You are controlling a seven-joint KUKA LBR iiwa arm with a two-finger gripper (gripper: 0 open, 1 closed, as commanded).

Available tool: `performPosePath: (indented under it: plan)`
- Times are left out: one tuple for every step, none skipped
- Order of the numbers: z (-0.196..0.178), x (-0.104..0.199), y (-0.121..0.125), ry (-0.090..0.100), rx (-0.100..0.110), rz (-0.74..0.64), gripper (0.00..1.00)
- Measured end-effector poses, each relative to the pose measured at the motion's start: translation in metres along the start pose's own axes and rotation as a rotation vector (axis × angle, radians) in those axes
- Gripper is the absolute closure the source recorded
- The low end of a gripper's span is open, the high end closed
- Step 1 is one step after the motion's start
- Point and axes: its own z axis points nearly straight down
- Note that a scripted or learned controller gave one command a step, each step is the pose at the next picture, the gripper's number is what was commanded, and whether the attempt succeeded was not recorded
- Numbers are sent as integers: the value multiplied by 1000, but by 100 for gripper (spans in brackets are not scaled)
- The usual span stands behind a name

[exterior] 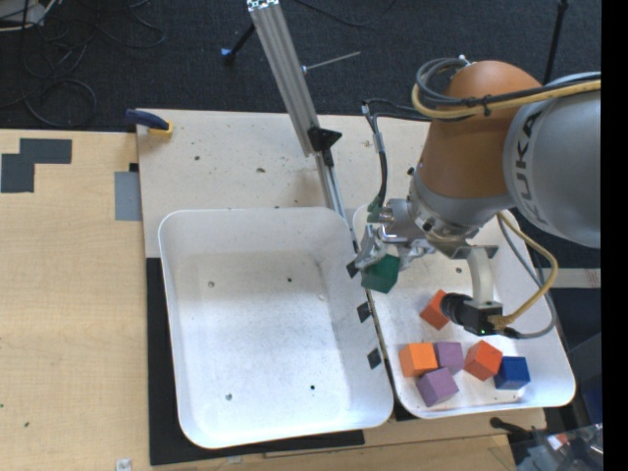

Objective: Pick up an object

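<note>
Camera view: gripper (378, 259) clamped on a green block (382, 274), hanging just below the fingers, lifted over the right bin (559, 386) near its left wall. Other blocks clustered lower right of it, well clear. Left bin (196, 234) directly alongside.

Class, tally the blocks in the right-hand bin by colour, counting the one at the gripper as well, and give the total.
Orange blocks: 3
Purple blocks: 2
Blue block: 1
Green block: 1, between the fingers of the gripper
Total: 7
</note>
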Motion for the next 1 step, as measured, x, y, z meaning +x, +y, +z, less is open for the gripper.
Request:
performPosePath:
  plan:
    - [1, 48, -33, 0, -1, -2, 100]
